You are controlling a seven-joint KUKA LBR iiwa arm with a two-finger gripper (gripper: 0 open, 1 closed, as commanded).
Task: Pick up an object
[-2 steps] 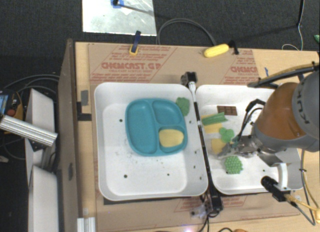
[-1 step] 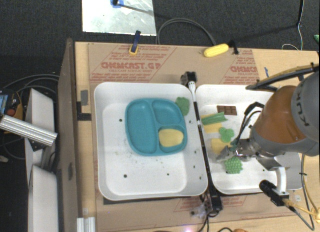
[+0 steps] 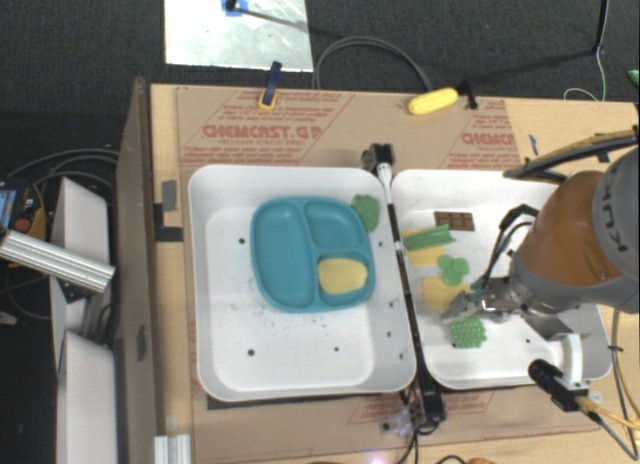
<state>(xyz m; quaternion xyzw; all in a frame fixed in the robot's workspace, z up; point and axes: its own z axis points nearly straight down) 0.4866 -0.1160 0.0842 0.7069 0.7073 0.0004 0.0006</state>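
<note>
Jaws' state unclear, down beside bumpy green broccoli piece (image 3: pixel 467 331) in right bin (image 3: pixel 500 377).

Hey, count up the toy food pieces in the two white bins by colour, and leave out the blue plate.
Green: 4, one by the plate's corner, a long one, a round one, a bumpy one
Yellow: 2, one on the plate, one in the right bin
Brown: 1
Total: 7
</note>
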